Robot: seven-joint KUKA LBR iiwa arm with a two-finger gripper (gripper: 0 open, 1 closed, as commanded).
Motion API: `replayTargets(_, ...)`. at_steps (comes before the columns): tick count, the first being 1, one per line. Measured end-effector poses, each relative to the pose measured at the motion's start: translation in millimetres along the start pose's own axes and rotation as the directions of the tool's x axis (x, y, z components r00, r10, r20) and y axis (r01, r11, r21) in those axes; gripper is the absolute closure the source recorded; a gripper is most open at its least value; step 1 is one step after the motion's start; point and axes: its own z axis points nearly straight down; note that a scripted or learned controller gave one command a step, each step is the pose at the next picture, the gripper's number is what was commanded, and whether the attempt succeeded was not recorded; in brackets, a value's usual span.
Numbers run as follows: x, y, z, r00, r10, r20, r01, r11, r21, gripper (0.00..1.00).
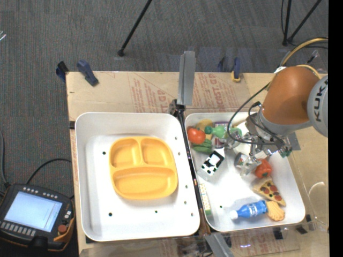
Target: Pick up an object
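Observation:
The right bin (236, 189) holds several toy items: a red tomato (195, 135), a green vegetable (218, 130), a black-and-white block (213, 163), a red pepper (262, 168), a pizza slice (268, 189), a blue bottle (250, 210) and a cookie (276, 212). My gripper (247, 162) hangs low over the middle of this bin, just left of the red pepper and right of the black-and-white block. Its fingers point down near the bin floor, with a greyish shape between them that I cannot identify.
The left bin (94, 197) holds a yellow divided plate (143, 166). A grey post (186, 79) stands behind the seam between the bins. Cables loop from the arm's orange band (289, 95) over the right bin's back. A teach pendant (35, 213) lies on the floor at left.

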Motion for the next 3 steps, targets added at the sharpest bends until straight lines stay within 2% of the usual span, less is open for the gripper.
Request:
replayTargets(1,65,-27,0,1.0,-0.018,-0.002,0.018,1.0,0.001,0.0)
replayTargets(2,101,45,2,0.998,-0.066,-0.003,0.066,0.998,-0.004,0.0)
replayTargets(3,74,71,1,0.996,-0.093,-0.002,0.093,0.996,-0.002,0.0)
